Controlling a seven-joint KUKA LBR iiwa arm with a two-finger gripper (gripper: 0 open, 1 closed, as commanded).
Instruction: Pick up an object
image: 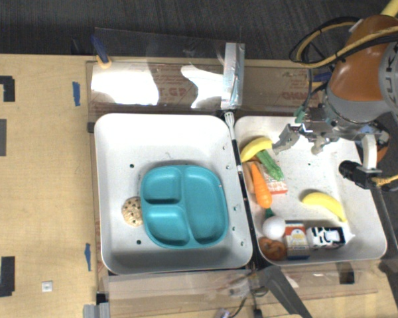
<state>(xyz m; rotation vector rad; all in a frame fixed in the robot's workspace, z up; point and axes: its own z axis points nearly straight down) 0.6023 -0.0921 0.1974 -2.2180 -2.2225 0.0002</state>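
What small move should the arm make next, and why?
Probably shift the end effector slightly left and lower it onto the banana by the divider. It hangs above the right bin, holds nothing, and that banana lies closest.

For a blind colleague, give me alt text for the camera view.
The gripper hangs open over the right bin, holding nothing, near two bananas, a carrot and an egg. The left bin holds a teal tray and a cookie.
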